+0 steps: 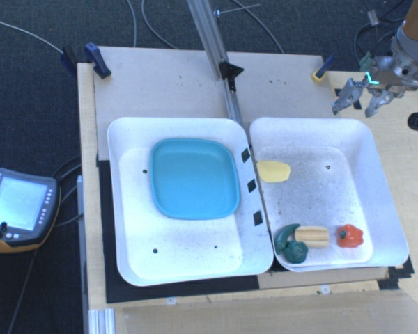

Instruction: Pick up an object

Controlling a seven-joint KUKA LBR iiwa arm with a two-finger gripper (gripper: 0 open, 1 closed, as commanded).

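arm cut off at upper right; we see its gripper (362, 101) w/ fingers apart, nothing between them, above the bench beyond the right bin's (384, 186) far rim. right bin holds: yellow piece (273, 171) by its left wall; green pepper (290, 243), tan block (312, 236) & red pepper (349, 236) in a row near the front wall. green pepper touches tan block. left bin (125, 207) holds a blue plate (194, 178). handheld screen unit (17, 209) lies at far left, partly cut off.
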